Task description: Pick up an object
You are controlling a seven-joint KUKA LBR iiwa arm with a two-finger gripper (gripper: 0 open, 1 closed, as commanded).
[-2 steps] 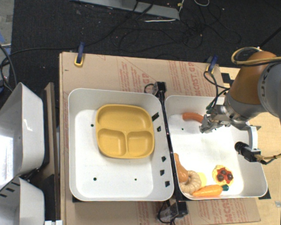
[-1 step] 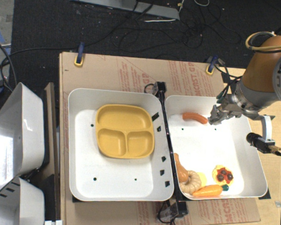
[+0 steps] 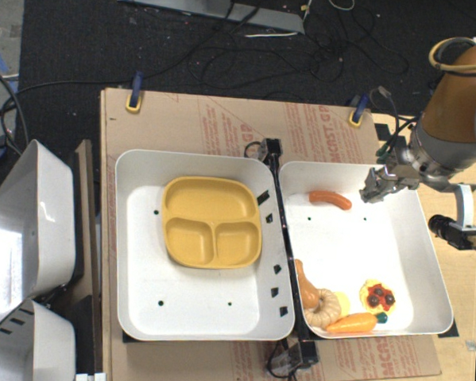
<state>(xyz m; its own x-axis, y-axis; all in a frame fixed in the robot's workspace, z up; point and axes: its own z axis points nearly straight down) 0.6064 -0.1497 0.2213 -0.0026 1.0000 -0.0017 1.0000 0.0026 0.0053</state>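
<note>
My gripper point(image 3: 373, 190) hangs over the far right part of the right bin point(image 3: 394, 242), just right of an orange sausage point(image 3: 331, 199) lying near the bin's back wall. Nothing shows between its fingers. At the bin's front lie a brown squash-like piece point(image 3: 305, 284), a beige curled shrimp-like toy point(image 3: 323, 306), an orange carrot point(image 3: 351, 322) and a small yellow tart with red berries point(image 3: 377, 296). The left bin point(image 3: 137, 300) holds a yellow divided plate point(image 3: 212, 222).
Both bins rest on a cardboard sheet point(image 3: 226, 117) clamped at the back by two yellow clamps point(image 3: 134, 101). White containers point(image 3: 25, 222) stand at the left edge. Cables run across the dark floor behind.
</note>
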